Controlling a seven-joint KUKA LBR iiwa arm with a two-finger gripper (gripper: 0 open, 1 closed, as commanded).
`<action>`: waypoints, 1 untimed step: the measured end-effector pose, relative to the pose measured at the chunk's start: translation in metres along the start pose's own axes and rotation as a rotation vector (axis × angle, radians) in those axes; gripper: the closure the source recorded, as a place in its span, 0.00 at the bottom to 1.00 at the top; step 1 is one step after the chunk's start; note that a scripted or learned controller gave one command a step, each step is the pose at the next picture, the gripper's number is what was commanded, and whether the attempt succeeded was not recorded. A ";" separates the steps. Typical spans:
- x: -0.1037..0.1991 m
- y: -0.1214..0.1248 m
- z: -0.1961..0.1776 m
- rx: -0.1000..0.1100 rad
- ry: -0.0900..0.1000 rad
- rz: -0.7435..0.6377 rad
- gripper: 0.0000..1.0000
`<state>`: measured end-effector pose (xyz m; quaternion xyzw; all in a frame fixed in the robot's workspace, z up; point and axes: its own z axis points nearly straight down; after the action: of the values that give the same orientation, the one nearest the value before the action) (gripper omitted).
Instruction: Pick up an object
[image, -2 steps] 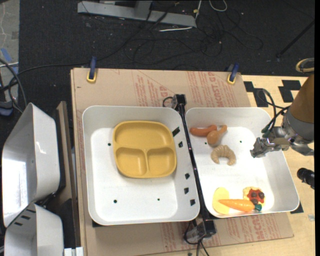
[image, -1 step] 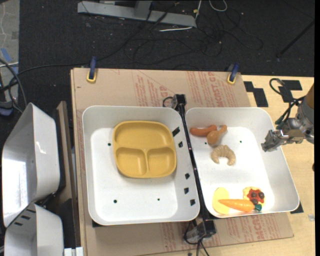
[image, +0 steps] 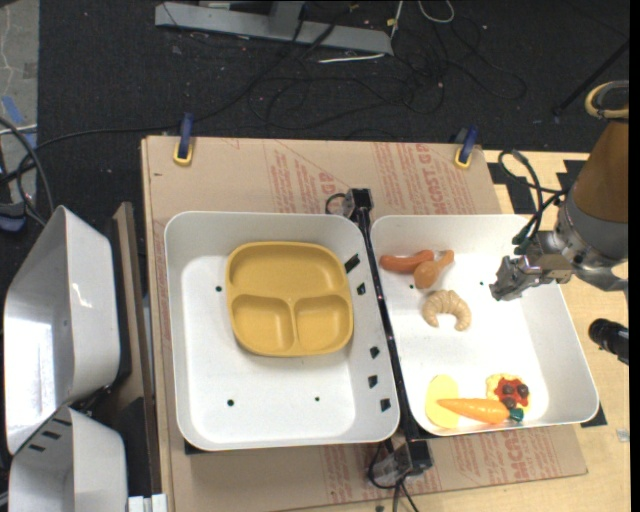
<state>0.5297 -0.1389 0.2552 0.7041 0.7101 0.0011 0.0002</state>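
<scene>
My gripper (image: 505, 283) hovers over the right bin (image: 560, 345), near its upper right part, with the arm coming in from the right. To its left lie a red sausage (image: 405, 262) and a small orange piece (image: 429, 272), and just below them a pale croissant (image: 447, 308). At the bin's front edge sit a yellow round piece (image: 440, 398), an orange carrot (image: 472, 409) across it, and a small pizza slice (image: 509, 389). Nothing shows between the fingers.
The left bin (image: 200, 390) holds a yellow divided plate (image: 290, 298). Both bins rest on a cardboard sheet (image: 290, 170) held by two yellow clamps. White containers (image: 55, 310) stand off the bench at the left. Cables run along the dark floor behind.
</scene>
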 end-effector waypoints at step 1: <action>0.061 -0.002 0.007 0.002 0.001 0.000 1.00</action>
<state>0.5270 -0.0780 0.2478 0.7041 0.7101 0.0006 -0.0010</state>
